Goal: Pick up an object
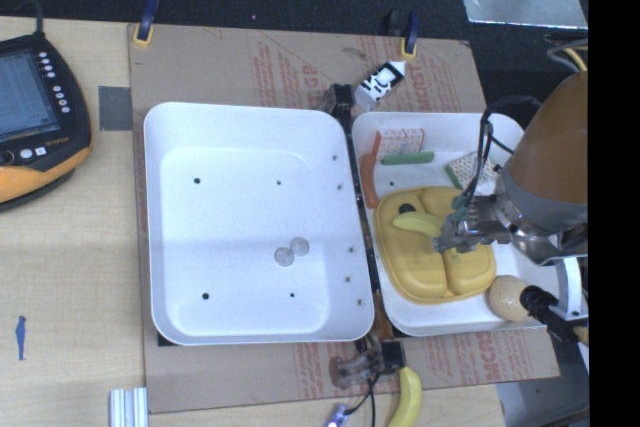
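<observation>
Here, a yellow, soft-looking duck toy lies flat in the right bin, with a banana on top. The claw is down over the toy's middle; whether it is released or clenched I cannot tell.

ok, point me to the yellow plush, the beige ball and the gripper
yellow plush (425, 267), camera view, on its lower left body
beige ball (507, 297), camera view, on its middle
gripper (458, 233), camera view, at its fingertips over the plush

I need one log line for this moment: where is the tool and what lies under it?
tool: over right bin | below: yellow toy | left bin: two discs
</observation>
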`<state>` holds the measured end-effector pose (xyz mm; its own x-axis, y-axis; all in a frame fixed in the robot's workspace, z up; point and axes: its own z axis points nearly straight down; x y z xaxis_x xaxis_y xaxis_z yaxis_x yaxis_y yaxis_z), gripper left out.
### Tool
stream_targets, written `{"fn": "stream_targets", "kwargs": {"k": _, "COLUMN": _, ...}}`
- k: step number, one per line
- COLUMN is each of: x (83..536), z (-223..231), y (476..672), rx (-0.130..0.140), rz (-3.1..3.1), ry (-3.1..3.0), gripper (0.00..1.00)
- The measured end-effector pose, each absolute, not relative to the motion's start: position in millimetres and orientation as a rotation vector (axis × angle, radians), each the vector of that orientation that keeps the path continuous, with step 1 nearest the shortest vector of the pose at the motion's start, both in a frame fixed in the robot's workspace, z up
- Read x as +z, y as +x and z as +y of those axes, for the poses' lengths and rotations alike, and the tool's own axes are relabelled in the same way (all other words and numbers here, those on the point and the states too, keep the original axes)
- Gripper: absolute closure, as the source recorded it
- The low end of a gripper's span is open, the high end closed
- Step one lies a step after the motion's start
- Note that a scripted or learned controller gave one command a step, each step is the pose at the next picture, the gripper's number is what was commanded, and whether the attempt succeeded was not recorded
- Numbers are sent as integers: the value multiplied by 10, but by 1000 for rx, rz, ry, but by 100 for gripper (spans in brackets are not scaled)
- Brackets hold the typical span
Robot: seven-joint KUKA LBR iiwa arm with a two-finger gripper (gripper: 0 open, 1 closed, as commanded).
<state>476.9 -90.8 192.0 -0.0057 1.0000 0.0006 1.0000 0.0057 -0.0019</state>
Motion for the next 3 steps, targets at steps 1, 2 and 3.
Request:
{"fn": "stream_targets", "kwargs": {"k": 1, "x": 1975, "z": -958, "y": 4770, "rx": 2, "rz": -2227, "ry": -2216, "gripper": 100}}
{"fn": "stream_targets", "kwargs": {"k": 2, "x": 1933, "z": -306, "y": 4961, "rx": 3, "rz": -2230, "ry": -2213, "gripper": 100}}
{"fn": "stream_targets", "kwargs": {"k": 3, "x": 2512, "z": 95, "y": 4770, "rx": 1, "rz": -2226, "ry": -2215, "gripper": 100}}
